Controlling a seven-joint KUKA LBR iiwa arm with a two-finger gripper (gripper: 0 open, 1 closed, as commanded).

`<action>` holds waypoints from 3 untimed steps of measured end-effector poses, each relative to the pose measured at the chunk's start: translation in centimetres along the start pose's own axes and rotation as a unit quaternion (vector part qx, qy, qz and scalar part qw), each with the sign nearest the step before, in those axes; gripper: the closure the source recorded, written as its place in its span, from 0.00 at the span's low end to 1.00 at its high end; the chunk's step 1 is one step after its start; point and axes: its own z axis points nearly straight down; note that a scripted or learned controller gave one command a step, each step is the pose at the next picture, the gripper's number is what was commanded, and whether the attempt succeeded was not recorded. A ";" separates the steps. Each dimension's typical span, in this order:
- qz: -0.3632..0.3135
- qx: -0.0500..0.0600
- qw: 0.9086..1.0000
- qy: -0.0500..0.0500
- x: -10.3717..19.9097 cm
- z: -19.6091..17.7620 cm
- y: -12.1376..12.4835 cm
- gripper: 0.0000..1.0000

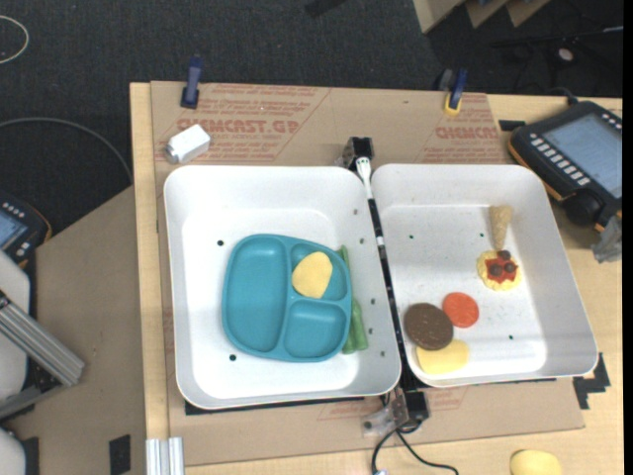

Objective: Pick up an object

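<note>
Two white bins sit side by side on a cardboard-covered surface. The left bin holds a teal divided tray. A pale yellow piece lies in the tray's far right compartment. A green strip lies along the tray's right edge, between it and the bin wall; whether it rests on the tray's rim or on the bin floor is hard to tell from this slant.

The right bin holds the other loose things that could be picked. A tan cone lies toward the far right. Just nearer than it is a small yellow item topped with red bits. An orange disc lies left of and nearer than that, and a brown disc appears to touch its near left side. A yellow block lies against the brown disc's near edge, close to the bin's near wall.

Outside the bins, a small white block rests on the surface at the far left. A blue clamp and a second clamp grip the far edge. A black handheld controller lies at the right.

How wide the jaws stand, or whether they have hold of anything, cannot be told.
</note>
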 end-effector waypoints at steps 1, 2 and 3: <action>-0.002 -0.013 1.000 -0.006 0.0 -16.3 0.1 1.00; -0.001 0.001 1.000 0.000 0.1 -6.2 0.1 1.00; -0.003 -0.013 1.000 -0.006 0.2 -23.2 2.2 1.00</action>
